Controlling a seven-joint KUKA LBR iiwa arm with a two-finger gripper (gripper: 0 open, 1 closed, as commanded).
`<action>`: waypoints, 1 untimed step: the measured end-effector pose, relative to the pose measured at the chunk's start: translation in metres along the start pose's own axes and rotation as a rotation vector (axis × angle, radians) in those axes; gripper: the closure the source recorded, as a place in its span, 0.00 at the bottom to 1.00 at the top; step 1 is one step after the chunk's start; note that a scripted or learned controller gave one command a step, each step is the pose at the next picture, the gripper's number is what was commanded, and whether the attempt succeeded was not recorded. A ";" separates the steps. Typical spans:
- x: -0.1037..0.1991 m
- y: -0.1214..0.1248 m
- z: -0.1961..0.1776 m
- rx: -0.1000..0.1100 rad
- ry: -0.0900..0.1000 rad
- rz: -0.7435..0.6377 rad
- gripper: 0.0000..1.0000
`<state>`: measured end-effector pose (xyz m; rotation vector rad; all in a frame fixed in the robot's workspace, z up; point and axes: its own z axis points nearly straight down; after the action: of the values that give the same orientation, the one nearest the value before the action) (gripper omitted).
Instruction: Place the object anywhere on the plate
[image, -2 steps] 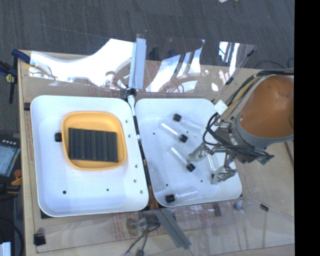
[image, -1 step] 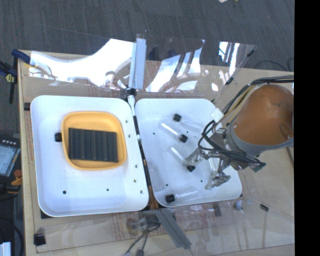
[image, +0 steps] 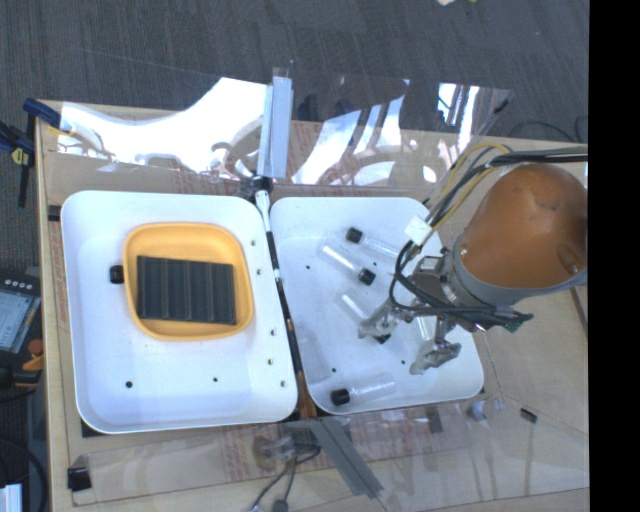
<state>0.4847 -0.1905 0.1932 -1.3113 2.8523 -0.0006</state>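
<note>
Camera view looked down on two white bins set side by side, with the left bin (image: 90, 380) touching the right bin (image: 300, 215) along a shared middle edge.

Relative to the left bin: a yellow plate (image: 185, 240) lay inside it, toward its upper middle, and a dark ribbed slab (image: 187, 290) covered most of the plate's centre. A small black piece (image: 117, 273) sat at the plate's left rim.

Relative to the right bin: several clear tubes with black caps lay on its floor. One tube (image: 365, 240) lay near the upper middle, a second tube (image: 350, 265) just below it, and a third tube (image: 357, 390) near the bottom edge, its black cap toward the left. These were well apart from the plate, none on it.

The arm (image: 520, 235) hung over the right part of this bin, its orange band uppermost and cables looping beside it. The gripper (image: 410, 335) was low over the bin's floor, below and to the right of the second tube. Its two fingers (image: 378, 322) stood apart, one to the left and one lower right, with bare bin floor between them, so nothing was clamped. A small dark bit lay just beside the left finger; whether it was a cap or a shadow could not be told.
</note>
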 end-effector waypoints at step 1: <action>0.002 -0.002 0.009 -0.001 0.000 -0.424 0.00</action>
<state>0.4847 -0.1934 0.1840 -1.8823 2.5132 0.0005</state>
